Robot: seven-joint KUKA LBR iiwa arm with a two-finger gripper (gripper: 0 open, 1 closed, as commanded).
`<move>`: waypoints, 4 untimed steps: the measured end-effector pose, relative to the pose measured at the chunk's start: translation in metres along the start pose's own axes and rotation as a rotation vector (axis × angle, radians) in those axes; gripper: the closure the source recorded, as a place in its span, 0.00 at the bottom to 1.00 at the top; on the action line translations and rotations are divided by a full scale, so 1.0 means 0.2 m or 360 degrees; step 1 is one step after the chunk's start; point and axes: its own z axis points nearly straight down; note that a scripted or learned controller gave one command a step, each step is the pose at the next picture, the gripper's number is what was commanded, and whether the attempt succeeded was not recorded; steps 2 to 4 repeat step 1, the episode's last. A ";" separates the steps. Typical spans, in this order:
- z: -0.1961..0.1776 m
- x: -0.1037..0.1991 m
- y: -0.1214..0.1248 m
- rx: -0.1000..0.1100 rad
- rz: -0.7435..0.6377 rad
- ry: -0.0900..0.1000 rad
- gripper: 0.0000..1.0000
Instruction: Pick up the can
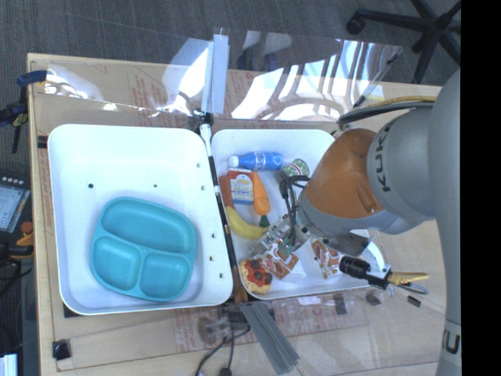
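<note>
Nearest us, the hand (275,241) sits low in the right bin (313,141) over snack packets (270,263); we cannot tell its state. Farther back, the can (296,168), probably lying down, rests beside the blue bottle (257,160). We judge it rigid, light and slick: grip across its round body.

Arm (407,171): grey, reaching in from the right, orange band above the wrist.
Gripper (275,240): pointed down and leftward; its tip seems low, hard to make out.
</note>
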 end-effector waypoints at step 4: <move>-0.49 0.34 0.13 0.0006 -0.0074 0.0007 1.00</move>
